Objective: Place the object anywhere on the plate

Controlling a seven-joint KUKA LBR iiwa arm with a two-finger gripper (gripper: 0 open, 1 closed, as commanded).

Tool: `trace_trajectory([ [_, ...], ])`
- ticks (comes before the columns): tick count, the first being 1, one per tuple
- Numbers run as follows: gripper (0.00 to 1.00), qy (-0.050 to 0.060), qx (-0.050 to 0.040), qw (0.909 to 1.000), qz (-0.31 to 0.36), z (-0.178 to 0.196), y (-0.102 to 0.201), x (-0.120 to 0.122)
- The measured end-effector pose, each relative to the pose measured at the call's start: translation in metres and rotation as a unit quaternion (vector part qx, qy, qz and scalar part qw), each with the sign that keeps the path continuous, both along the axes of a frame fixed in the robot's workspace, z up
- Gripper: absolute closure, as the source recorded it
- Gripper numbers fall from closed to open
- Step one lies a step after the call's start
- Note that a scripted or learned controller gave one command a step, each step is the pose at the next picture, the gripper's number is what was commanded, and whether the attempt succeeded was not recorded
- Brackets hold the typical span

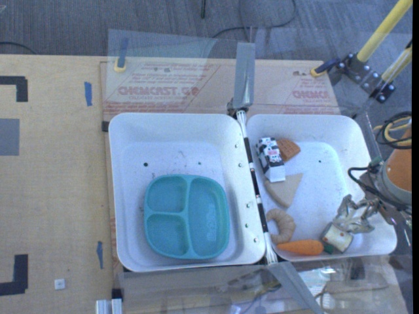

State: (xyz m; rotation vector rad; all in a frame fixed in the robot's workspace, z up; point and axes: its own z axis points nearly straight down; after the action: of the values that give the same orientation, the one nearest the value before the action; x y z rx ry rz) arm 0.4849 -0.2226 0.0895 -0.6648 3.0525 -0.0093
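Carrot by right bin's near wall, hand just beyond

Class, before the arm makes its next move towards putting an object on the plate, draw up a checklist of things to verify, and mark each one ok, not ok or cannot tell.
1. Plate lies flat in the left bin: ok.
2. Plate's compartments free to take an object: ok.
3. Gripper is over the right bin: ok.
4. An object sits between its fingers: cannot tell.
5. Carrot and the small block lie near the gripper: ok.
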Motion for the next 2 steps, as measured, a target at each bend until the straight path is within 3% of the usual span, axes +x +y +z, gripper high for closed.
trace_trajectory([
  [1,1.0,0.005,0.0001,0.9841,0.178,0.009,0.056,0.046],
  [2,1.0,0.002,-0.0029,0.9414,0.337,0.001,0.126,0.108],
])
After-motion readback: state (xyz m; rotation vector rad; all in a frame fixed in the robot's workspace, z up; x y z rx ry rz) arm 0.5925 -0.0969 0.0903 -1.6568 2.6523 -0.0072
